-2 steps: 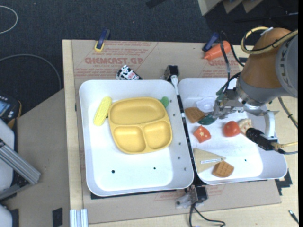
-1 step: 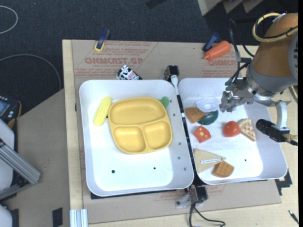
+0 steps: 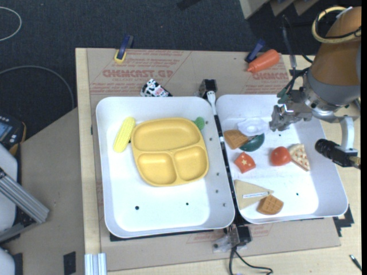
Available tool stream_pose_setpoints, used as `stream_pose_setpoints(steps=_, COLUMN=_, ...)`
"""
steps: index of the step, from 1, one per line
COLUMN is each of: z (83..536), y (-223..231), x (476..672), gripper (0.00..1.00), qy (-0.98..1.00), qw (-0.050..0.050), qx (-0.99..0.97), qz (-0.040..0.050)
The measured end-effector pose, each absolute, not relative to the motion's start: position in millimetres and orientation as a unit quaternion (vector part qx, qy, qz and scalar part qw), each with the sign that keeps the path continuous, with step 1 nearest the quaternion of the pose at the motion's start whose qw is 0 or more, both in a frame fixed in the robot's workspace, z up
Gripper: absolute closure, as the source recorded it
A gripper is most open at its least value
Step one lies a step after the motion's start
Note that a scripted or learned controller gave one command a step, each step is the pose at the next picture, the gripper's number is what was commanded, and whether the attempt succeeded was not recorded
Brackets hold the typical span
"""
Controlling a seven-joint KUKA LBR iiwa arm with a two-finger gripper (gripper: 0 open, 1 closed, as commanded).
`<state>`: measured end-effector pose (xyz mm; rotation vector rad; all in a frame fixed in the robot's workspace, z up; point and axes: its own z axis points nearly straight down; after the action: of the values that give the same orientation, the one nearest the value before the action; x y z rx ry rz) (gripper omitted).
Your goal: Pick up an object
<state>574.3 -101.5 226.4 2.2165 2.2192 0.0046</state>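
Claw (image 3: 279, 121) hovers over right bin (image 3: 327, 182), fingertips too blurred to read.

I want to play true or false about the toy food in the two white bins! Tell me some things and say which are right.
1. The yellow tray sits in the left bin. True.
2. The corn cob lies inside a compartment of the tray. False: it lies beside the tray, on its left, on the bin floor.
3. The tomato is in the right bin. True.
4. The waffle is at the far end of the right bin. False: it is near the bin's front edge.
5. The gripper is over the right bin. True.
6. The pizza slice is in the left bin. False: it lies right of the tomato.
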Motion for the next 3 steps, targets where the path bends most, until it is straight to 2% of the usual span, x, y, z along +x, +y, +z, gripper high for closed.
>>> stream_pose_setpoints(steps=1, z=234.3, y=-43.0, x=592.8, gripper=1.00, qy=0.710, qw=0.001, qx=0.705, qz=0.0022)
stream_pose_setpoints(steps=2, z=220.8, y=3.1, x=611.9, gripper=1.00, qy=0.709, qw=0.001, qx=0.705, qz=0.0014)
stream_pose_setpoints(steps=3, z=229.0, y=62.9, x=622.4, gripper=1.00, qy=0.710, qw=0.001, qx=0.705, qz=0.0023)
